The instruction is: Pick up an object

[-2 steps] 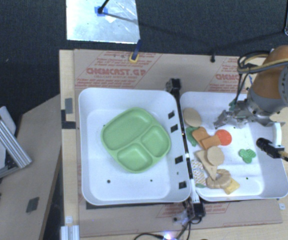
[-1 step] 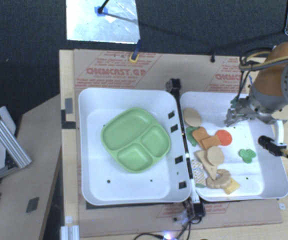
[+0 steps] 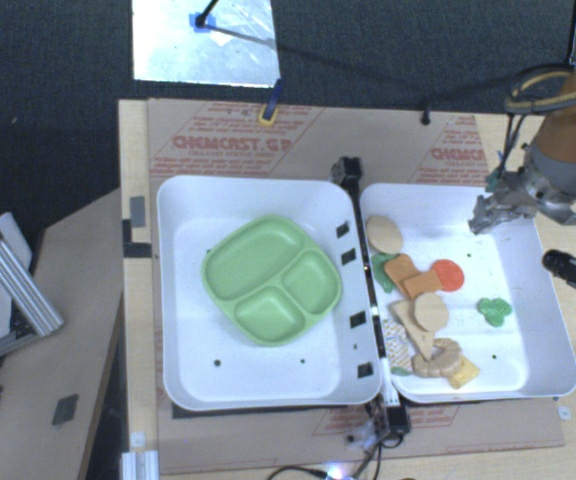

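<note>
My gripper (image 3: 492, 212) hangs over the far right part of the right bin (image 3: 538, 268), above bare white floor, and no item shows under it. The loose items lie to its left and nearer the front: a tan oval (image 3: 384, 234), orange blocks (image 3: 411, 275), a red disc (image 3: 448, 274) and a small green piece (image 3: 494, 310). Along the left side, toward the front, are a round tan slice (image 3: 430, 313), a brownish lump (image 3: 438, 356) and a yellow bit (image 3: 463, 373).
The left bin (image 3: 183, 228) holds a green divided plate (image 3: 273, 279). A black hinge strip (image 3: 360, 268) runs between the bins. A black part of the arm (image 3: 568, 266) juts over the right bin's right rim. Cardboard underlies both bins.
</note>
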`<state>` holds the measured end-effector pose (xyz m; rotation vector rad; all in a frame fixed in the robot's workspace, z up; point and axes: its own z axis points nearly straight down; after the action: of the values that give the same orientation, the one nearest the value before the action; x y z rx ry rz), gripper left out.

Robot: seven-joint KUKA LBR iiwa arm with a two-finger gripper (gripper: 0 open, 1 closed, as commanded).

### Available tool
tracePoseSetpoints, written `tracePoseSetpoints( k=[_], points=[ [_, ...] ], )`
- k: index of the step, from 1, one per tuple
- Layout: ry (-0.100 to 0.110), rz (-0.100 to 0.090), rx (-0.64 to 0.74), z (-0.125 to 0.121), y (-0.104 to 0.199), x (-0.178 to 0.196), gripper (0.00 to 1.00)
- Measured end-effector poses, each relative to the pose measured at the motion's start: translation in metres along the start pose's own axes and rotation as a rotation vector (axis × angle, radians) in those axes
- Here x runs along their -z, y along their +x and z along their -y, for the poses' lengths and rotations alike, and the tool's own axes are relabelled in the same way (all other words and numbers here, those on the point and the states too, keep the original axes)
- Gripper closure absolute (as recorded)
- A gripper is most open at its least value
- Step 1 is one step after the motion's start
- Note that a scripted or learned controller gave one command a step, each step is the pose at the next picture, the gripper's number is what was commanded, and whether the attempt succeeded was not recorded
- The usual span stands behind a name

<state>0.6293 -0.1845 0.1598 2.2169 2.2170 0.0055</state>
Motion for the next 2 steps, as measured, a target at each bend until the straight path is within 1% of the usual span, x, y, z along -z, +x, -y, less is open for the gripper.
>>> tracePoseSetpoints(
  k=[1, 2],
  points=[
    [-0.001, 0.0, 0.004, 0.0019, 0.0015, 0.0645, 1.0],
    [0.003, -0.001, 0.004, 0.0008, 0.0015, 0.0654, 1.0]
  ],
)
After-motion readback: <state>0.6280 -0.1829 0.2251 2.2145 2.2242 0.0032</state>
